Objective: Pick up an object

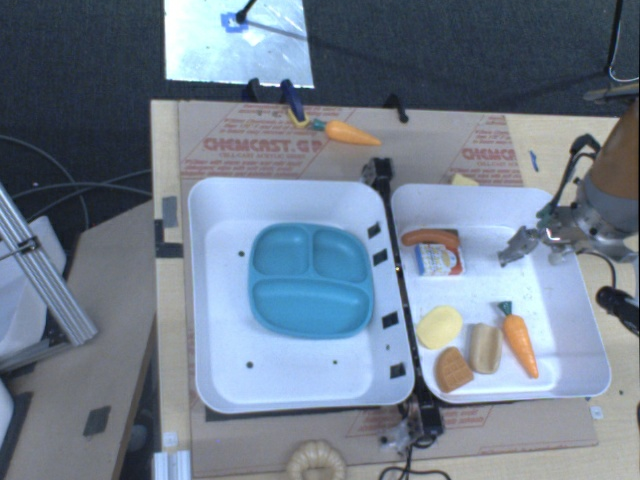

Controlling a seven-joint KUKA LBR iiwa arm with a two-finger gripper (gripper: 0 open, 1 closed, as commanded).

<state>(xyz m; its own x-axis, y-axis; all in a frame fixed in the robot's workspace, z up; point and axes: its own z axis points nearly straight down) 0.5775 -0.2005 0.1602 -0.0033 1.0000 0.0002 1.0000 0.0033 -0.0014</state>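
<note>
Above the right bin [590,298], the hand [520,249] hovers with fingers spread and nothing between them, seemingly poised for the carrot [519,340] nearby.

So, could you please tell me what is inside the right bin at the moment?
The right bin holds a sausage, a small carton, a yellow round piece, two bread-like pieces and a carrot. The gripper covers a patch of the floor.
</note>
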